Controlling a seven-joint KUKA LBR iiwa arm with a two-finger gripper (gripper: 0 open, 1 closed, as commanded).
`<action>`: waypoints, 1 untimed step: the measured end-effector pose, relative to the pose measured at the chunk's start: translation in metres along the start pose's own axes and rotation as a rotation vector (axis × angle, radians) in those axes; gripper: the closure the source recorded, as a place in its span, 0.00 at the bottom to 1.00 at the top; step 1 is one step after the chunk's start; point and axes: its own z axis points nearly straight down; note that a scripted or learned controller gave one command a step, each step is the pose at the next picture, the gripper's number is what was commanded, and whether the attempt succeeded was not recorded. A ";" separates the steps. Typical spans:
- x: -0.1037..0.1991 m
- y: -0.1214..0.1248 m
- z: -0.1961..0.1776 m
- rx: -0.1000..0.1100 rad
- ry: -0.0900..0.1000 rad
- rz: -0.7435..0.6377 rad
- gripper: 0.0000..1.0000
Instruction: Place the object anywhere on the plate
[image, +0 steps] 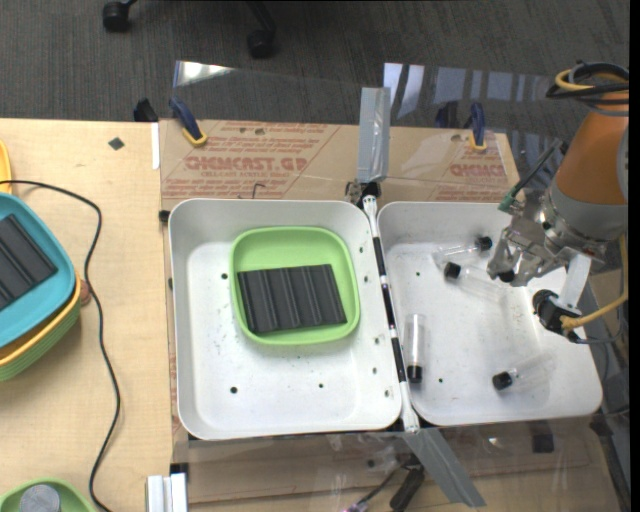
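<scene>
A green square plate (295, 248) with a dark ribbed insert (292, 298) lies in the left bin (200, 380). Several clear vials with black caps lie in the right bin (560, 400): one near the left wall (412, 340), one at the front right (515, 377), and two at the back (462, 268). My gripper (508, 262) hangs low over the back right of the right bin, just right of the back vials. Nothing is visibly held in it.
A teal and yellow stack of trays (30, 285) sits on the wooden bench at far left, with a black cable (100, 330) running past it. Cardboard (260, 160) lies behind the bins. A divider rim (385, 300) separates the two bins.
</scene>
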 end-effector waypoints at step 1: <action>0.000 0.000 0.000 0.000 0.000 0.000 0.00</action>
